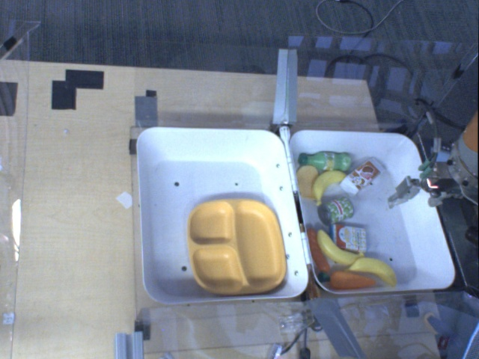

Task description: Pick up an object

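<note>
The right bin (426, 238) holds a pile of toy food along its left side. There is a green bottle (326, 159), a yellow banana (326, 183), a small red-and-white carton (364, 175), a green can (338, 209), a red box (349, 238), a second banana (358, 257) and an orange carrot (352, 280). My gripper (403, 193) hovers over the right half of this bin, to the right of the carton and apart from every item. Nothing is seen in its grasp.
A yellow divided tray (236, 244) lies in the left bin (161, 200). A metal divider post (285, 88) stands between the bins at the back. Black cables (344, 13) trail on the floor behind the bench.
</note>
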`<move>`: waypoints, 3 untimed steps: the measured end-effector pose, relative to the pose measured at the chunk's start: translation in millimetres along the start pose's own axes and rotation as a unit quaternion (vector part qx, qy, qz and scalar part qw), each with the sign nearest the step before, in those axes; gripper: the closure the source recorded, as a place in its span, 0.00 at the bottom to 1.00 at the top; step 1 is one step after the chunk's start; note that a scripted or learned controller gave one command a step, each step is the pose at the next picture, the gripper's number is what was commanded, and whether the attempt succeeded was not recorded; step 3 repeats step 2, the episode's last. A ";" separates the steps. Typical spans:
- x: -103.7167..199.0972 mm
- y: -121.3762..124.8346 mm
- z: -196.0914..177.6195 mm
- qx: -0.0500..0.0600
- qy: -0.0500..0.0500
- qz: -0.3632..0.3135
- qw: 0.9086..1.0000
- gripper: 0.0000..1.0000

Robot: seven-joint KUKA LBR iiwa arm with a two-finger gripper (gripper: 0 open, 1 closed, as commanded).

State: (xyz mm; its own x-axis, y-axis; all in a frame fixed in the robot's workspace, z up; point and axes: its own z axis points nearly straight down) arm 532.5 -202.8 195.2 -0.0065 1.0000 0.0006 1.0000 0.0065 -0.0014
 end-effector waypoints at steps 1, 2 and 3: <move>0.2 2.1 -8.1 0.000 0.000 -0.002 1.000 1.00; 64.0 0.4 -133.3 -0.002 -0.001 -0.059 0.998 1.00; 64.0 0.4 -133.3 -0.002 -0.001 -0.059 0.998 1.00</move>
